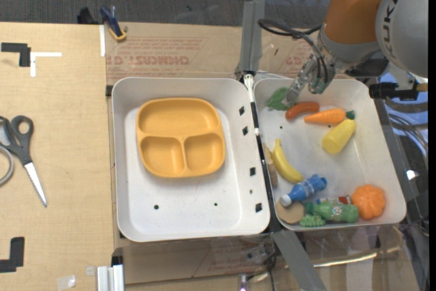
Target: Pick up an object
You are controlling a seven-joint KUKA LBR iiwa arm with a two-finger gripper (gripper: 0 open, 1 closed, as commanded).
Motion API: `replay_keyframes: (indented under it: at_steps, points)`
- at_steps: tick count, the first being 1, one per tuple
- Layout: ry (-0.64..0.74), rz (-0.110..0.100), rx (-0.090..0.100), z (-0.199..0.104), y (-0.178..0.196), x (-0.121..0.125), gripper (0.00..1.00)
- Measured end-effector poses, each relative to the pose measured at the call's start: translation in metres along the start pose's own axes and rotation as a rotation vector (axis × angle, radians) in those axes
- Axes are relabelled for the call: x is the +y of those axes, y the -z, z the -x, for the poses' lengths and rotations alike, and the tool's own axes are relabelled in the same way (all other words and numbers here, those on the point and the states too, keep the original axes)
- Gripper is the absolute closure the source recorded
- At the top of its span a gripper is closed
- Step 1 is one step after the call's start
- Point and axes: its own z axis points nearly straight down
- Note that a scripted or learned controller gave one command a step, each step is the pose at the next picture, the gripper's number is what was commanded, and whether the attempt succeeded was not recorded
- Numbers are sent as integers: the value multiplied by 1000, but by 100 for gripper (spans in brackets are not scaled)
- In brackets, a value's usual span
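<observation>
My gripper (304, 86) hangs over the back of the right bin (381, 146), just above a red sausage (302, 110) and a green leafy toy (278, 99). Its fingers look slightly apart with nothing between them. In the same bin lie a carrot (328, 116), a yellow corn cob (338, 135), a banana (285, 164), a blue bottle (305, 189), a green toy (332, 212) and an orange pumpkin-like toy (368, 201).
The left bin (129, 167) holds a yellow divided plate (181, 137). Scissors (24, 153) lie on the wooden bench at the far left. A grey post (251, 37) stands behind the gap between the bins. The arm's orange band (361, 0) looms at top right.
</observation>
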Motion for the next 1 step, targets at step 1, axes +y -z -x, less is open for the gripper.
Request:
replay_keyframes:
  at_steps: [1]
  points:
    - [-273, -4, 4, -85, -1, 24, 100]
